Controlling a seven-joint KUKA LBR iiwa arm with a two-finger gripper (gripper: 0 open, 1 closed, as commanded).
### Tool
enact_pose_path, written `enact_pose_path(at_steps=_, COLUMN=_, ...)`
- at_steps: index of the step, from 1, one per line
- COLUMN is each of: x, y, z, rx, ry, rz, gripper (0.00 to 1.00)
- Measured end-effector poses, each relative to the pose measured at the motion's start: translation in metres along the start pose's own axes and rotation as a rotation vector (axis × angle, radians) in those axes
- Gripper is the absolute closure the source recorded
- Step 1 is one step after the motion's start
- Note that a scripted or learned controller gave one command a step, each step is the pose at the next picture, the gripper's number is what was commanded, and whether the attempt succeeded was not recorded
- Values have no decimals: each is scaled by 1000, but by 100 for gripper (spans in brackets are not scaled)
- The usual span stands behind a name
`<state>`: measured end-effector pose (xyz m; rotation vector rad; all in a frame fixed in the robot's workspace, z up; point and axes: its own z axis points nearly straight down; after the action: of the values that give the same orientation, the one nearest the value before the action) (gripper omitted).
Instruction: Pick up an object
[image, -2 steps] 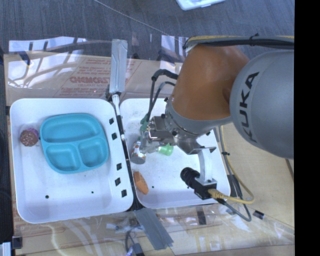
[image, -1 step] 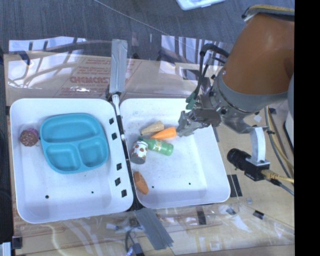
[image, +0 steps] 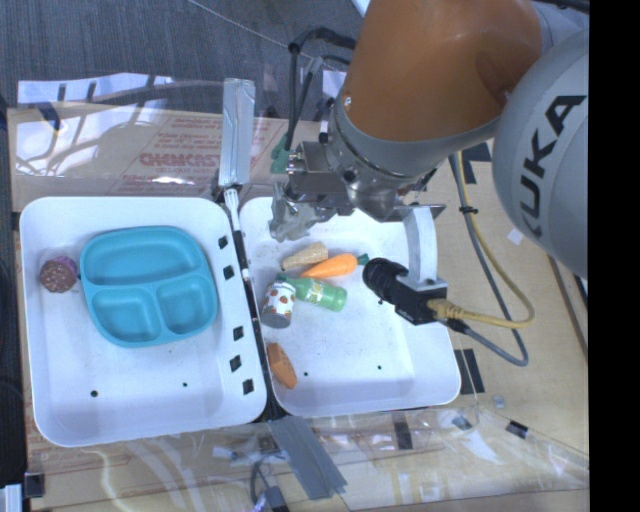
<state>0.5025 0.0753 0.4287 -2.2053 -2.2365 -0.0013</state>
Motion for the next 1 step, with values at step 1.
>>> enact_pose_path(at_steps=1, x=134, y=24, z=-12, rx=3, ry=-1, rz=-2, gripper=100)
